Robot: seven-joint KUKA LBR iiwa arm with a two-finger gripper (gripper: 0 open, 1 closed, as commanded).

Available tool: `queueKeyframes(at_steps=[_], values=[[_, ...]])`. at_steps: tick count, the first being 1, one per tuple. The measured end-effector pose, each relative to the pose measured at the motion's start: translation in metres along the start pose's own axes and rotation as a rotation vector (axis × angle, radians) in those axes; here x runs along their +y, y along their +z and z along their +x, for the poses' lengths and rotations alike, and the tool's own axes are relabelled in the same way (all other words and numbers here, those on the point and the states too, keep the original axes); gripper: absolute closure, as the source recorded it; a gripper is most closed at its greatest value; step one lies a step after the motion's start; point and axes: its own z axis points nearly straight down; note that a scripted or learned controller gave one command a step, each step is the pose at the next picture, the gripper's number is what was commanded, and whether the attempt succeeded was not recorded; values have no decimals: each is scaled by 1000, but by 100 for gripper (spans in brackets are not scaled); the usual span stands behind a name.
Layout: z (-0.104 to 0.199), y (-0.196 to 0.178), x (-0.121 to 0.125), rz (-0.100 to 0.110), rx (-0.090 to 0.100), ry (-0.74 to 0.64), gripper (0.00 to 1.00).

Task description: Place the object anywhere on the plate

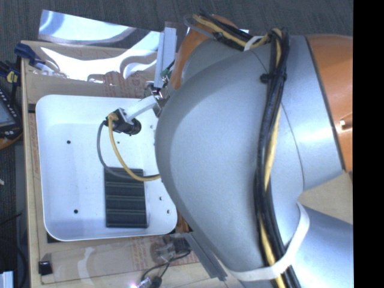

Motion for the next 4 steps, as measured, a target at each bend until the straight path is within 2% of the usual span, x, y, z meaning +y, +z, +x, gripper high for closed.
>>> queueKeyframes(at_steps=[1, 2, 3, 4], values=[[60, 83, -55, -5, -2, 0, 100], [81, 18, -79, -1, -2, -331, 100], [59, -42, 9, 0, -1, -263, 100], [75, 108, -53, -4, -3, 1, 100]])
